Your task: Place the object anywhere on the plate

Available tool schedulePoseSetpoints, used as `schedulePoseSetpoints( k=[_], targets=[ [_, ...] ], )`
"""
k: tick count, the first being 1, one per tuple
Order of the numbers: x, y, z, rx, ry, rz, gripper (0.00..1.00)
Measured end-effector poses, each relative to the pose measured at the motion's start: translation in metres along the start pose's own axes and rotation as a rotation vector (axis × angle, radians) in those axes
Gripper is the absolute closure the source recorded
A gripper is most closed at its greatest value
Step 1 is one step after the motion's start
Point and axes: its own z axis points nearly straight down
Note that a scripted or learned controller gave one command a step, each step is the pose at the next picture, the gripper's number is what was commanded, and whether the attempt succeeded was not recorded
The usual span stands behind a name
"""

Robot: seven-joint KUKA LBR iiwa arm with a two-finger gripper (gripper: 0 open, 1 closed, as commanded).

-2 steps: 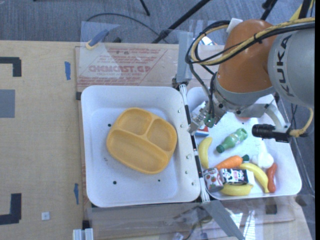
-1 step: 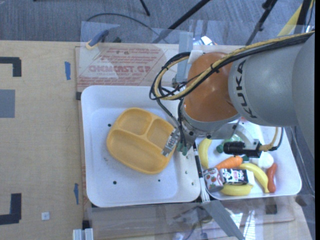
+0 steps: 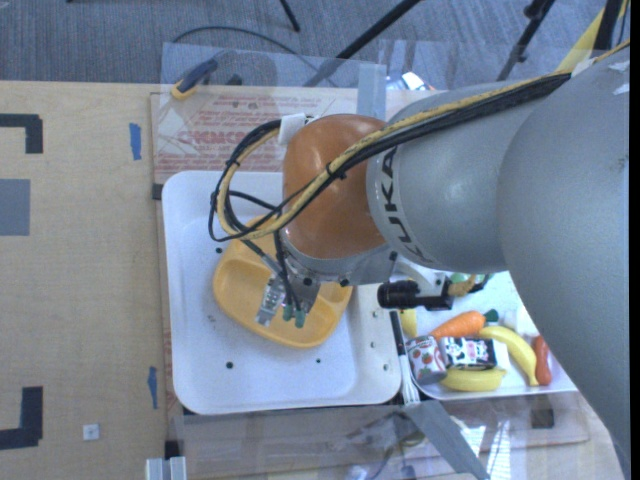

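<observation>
- The arm point(image 3: 450, 188) reached over the worktop point(image 3: 80, 268) and hung above the left-hand bin point(image 3: 200, 368), which sat about midway along the worktop's near edge.
- The gripper point(image 3: 283, 310) hovered over the yellow plate point(image 3: 235, 293), above the plate's side nearest the other bin.
- Whether the fingers were wide or narrow could not be told from this slant, and no object could be made out between them.
- No object was seen on the bare parts of the plate, so the placing looked not yet done.
- The likely objects lay in the right-hand bin point(image 3: 500, 393), toward the worktop's near right corner: a carrot point(image 3: 460, 324), a banana point(image 3: 515, 348) and a small carton point(image 3: 450, 353), all close together.
- Which of these was the task's thing could not be told.
- The carrot and banana looked like toy food: probably light, stiff and smooth, so liable to slip.
- The carton looked light and might give a little if squeezed.
- The carrot's long axis ran roughly along the worktop's near edge, its green top toward the right edge and its tip toward the plate.
- The banana curved beside the carton, its ends toward the near edge.
- A sound hold would be across the middle of either one, square to its long axis.
</observation>
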Motion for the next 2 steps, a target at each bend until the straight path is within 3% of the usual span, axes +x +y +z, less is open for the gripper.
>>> schedulePoseSetpoints(
  k=[1, 2],
  targets=[
    [-0.0004, -0.0004, 0.0000, 0.000, 0.000, 0.001, 0.00],
    [-0.0008, -0.0001, -0.0065, 0.001, 0.002, 0.003, 1.00]
  ],
)
